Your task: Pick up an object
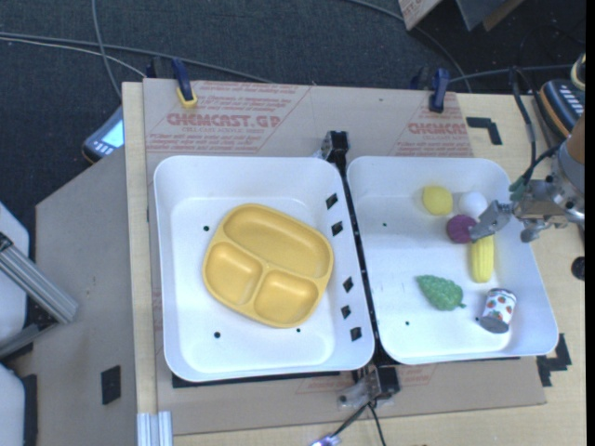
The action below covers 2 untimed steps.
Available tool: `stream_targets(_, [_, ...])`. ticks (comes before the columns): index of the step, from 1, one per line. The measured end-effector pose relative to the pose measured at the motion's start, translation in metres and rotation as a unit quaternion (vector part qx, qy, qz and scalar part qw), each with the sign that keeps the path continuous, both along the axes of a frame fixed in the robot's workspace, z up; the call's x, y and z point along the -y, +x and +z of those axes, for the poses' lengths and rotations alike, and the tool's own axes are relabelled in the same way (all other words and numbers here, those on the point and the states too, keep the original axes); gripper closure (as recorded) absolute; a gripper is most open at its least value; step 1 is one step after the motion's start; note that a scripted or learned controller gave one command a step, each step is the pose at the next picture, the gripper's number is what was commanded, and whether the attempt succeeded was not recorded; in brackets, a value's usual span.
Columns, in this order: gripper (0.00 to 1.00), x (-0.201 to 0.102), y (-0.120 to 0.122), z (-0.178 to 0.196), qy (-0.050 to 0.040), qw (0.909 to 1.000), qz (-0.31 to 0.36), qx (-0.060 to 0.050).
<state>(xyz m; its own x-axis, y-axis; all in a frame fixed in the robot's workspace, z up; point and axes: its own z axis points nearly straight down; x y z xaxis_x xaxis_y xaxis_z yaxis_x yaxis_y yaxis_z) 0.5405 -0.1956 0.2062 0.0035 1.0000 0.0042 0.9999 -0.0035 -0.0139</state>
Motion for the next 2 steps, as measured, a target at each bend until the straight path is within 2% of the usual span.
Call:
stream_targets(1, [0.00, 0.000, 0.003, 0.007, -0.0017, 1.0000, 0.002, 0.007])
stream_targets(2, [0.00, -0.005, -0.003, -0.038, -0.0006, 1.0000, 0.002, 0.004])
